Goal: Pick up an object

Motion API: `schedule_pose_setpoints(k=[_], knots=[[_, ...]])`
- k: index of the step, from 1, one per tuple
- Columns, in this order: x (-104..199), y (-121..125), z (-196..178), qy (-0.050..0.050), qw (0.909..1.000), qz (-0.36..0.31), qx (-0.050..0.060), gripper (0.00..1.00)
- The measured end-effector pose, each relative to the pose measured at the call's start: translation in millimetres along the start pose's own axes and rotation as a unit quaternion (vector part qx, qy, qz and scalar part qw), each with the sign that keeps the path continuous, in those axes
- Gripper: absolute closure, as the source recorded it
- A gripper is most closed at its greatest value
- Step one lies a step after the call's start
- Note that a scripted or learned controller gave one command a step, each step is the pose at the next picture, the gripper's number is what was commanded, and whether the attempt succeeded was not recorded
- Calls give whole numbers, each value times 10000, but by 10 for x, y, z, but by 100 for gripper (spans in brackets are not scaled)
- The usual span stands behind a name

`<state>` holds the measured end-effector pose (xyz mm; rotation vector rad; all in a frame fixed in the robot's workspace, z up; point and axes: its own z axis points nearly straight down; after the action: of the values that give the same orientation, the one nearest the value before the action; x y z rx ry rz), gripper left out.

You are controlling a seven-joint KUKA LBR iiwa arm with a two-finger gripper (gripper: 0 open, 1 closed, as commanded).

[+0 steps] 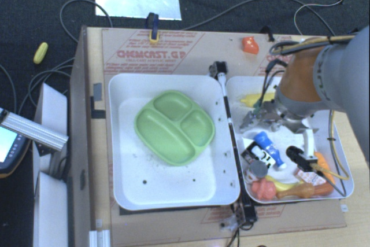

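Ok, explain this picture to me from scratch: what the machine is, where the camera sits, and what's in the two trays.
One camera looks down from above the bench at a slant. The grey robot arm with an orange band reaches in from the right; its tool hangs over the right white bin. That bin is cluttered: a blue and white bottle, a yellow piece, a pink toy, and more. The left white bin holds a green divided plate. Nothing is visibly gripped.
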<state>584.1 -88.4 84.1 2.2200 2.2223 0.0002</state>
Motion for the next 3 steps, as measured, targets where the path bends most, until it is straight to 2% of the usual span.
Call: schedule_pose_setpoints(k=[1,2,3], knots=[[-238,-188,-2,-2,10000,0,2,0],[-505,-980,-49,-3,10000,5,1,0],[-499,-965,-154,-1,10000,-2,-16,100]])
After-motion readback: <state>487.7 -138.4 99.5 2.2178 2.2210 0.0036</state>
